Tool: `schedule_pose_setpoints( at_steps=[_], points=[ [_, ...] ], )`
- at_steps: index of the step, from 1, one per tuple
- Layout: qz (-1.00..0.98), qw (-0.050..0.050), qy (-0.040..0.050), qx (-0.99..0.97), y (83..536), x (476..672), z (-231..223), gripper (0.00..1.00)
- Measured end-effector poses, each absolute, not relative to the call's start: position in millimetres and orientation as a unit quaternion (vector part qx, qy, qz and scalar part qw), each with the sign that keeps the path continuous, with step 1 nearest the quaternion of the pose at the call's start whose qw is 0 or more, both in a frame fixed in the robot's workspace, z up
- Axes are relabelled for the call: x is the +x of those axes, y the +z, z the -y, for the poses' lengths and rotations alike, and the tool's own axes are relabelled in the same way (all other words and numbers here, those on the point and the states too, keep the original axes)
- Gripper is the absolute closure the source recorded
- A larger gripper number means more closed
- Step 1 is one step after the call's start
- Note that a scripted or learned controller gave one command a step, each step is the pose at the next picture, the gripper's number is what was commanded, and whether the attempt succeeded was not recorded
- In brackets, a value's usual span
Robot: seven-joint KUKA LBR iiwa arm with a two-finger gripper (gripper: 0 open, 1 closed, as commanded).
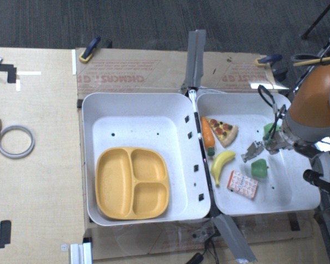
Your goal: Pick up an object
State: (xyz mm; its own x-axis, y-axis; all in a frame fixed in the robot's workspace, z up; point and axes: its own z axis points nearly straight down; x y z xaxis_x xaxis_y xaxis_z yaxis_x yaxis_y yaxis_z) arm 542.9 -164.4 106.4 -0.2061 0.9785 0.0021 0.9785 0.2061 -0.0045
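Left bin [99, 114]: one yellow three-compartment plate [133, 182]. Right bin [297, 199]: carrot [208, 135] along the left wall; pizza slice [222, 131] beside it; banana [220, 166] below; pink patterned packet [242, 184] near the banana; green pepper [259, 168]; another green item [270, 130], partly hidden. Gripper [252, 152]: just above the green pepper, jaw state cannot be told.

Grey arm [313, 111] reaching from right, gripper [252, 151] lowered, tilted leftward
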Motion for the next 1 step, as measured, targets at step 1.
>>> schedule_pose_setpoints(
  at_steps=[1],
  points=[
    [0.802, 0.002, 0.0007, -0.598, 88.8, 515.7, 177.3, 0.0]
  ],
)
